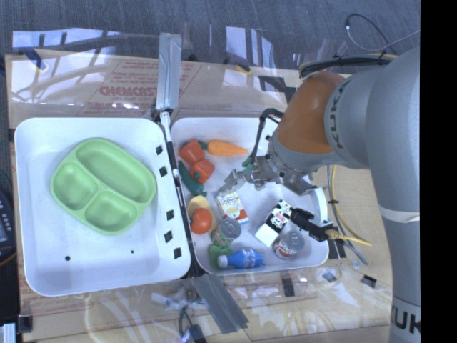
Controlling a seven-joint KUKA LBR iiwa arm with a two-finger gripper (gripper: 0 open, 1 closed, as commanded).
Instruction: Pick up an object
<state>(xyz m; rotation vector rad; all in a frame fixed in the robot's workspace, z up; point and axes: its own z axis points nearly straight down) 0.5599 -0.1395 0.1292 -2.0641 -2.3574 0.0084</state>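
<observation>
My gripper (239,179) reaches into the middle of the right bin (314,259) from the right, below the grey arm with its orange band. Its tip sits just above a small white and orange carton (230,206). Left of it lie a red pepper (195,156), a dark green vegetable (191,179) and an orange carrot (227,148). Nearer the front are a red and yellow fruit (201,219), a small can (230,229), a blue bottle (243,259), a black and white box (275,223) and a second can (288,244). I see nothing held in the gripper.
The left bin (43,263) holds a green divided plate (103,184). A grey ridge (168,191) separates the two bins. Cables (343,234) hang off the right bin's right rim. Cardboard and tape (107,84) lie behind the bins.
</observation>
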